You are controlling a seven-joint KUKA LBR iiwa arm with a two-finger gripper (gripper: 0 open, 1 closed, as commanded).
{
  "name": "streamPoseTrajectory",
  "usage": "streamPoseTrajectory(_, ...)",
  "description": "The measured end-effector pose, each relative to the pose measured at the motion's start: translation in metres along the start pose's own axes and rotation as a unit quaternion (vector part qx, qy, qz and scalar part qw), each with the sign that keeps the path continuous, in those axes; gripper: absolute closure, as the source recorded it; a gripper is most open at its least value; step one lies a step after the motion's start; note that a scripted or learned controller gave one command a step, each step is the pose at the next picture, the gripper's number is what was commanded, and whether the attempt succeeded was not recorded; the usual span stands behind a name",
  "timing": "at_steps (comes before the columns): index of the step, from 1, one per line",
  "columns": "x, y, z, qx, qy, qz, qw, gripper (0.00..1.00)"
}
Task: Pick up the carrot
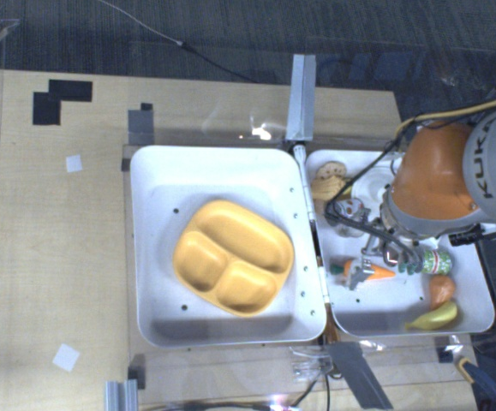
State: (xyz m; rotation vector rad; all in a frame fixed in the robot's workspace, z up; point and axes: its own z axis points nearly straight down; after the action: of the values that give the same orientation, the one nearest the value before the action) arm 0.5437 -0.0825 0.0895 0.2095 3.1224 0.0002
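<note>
The carrot (379, 273) is small and orange with a green end. It lies on the floor of the right bin (479, 319), near that bin's left side. My gripper (367, 265) hangs from the grey arm with the orange band (432, 178) and sits directly on top of the carrot's left half. It hides part of the carrot. Whether the carrot is gripped cannot be made out from above.
A yellow sectioned plate (230, 255) lies in the left bin (158, 178). The right bin also holds a tan round item (330, 179) at the back, a green-and-white can (434, 262), a reddish item (442, 289) and a banana (433, 317) at the front right.
</note>
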Motion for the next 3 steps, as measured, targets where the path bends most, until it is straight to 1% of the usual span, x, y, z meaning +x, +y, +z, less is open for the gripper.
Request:
streamPoseTrajectory(1, -0.001, -0.004, 0.000, 0.000, 0.001, 0.067, 0.9978, 0.00)
streamPoseTrajectory(2, 0.013, -0.003, -0.001, 0.000, -0.004, 0.115, 0.9933, 0.00)
streamPoseTrajectory(3, 0.010, -0.001, -0.014, -0.001, -0.007, 0.112, 0.9937, 1.00)
